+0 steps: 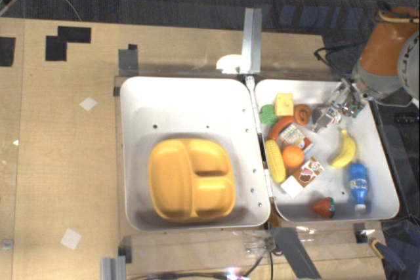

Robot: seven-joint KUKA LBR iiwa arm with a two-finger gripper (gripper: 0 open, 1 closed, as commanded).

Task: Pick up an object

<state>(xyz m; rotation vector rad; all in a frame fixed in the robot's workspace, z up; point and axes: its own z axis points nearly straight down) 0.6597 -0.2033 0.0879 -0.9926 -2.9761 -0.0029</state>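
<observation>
Yellow divided tray (191,178) alone in left bin (164,98), one banana (344,150), one blue bottle (357,185), claw (336,108) grip unclear

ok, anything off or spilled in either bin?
Nothing stands out. The yellow divided tray sits flat in the left bin. The toy food stays inside the right bin, crowded along its left side; banana and blue bottle lie apart. No spill.

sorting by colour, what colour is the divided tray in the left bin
Yellow, a plain mustard shade; the divided tray shows best in the camera view.
</observation>
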